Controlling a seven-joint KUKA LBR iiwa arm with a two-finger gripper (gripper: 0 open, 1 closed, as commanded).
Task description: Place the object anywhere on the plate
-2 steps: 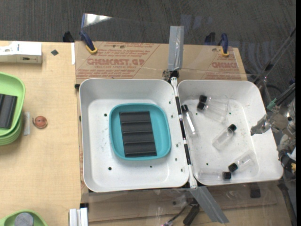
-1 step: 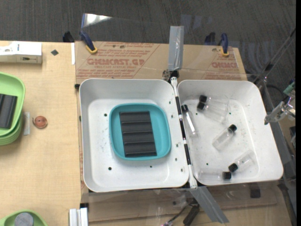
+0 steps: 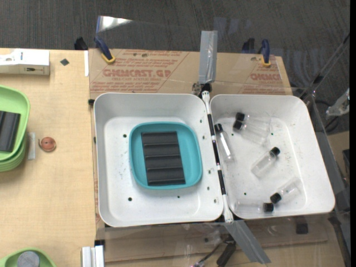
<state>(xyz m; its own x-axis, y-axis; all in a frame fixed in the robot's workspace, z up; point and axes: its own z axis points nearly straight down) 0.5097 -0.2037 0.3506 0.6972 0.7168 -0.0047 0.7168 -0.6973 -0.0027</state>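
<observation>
A robotics lab bench: 2 white bins (image 3: pixel 105 166) sit on clamped cardboard (image 3: pixel 167 71), with clear black-capped vials (image 3: pixel 266 161) in the bin right of the cardboard's centre.

Red print on the cardboard sheet (image 3: pixel 167 71) behind the bins reads roughly "CHEMCAST GP" — repeated, partly blurred.

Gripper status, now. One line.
Gripper: nothing to report from this frame; the vials lie loose in the right bin, and the teal plate in the left bin carries a black insert.
</observation>
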